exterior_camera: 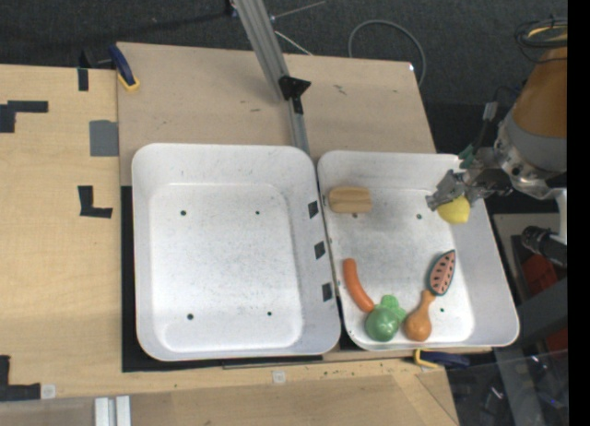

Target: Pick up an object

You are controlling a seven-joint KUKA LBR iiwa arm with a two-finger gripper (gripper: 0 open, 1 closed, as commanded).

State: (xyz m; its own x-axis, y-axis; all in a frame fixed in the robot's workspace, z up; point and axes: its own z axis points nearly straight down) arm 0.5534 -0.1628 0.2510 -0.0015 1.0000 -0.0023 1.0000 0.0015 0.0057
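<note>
Hovering at lemon [454,211] in right bin [486,258], end effector [449,191] grip state unclear; pickup not yet evident

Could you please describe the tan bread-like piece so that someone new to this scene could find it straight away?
Look at the right-hand white bin, the one holding the toys. The bread-like piece lies near its upper left corner, close to the wall shared with the other bin. It is the only tan, rounded block there, lying apart from the orange, green and yellow items further down and to the right.
</note>
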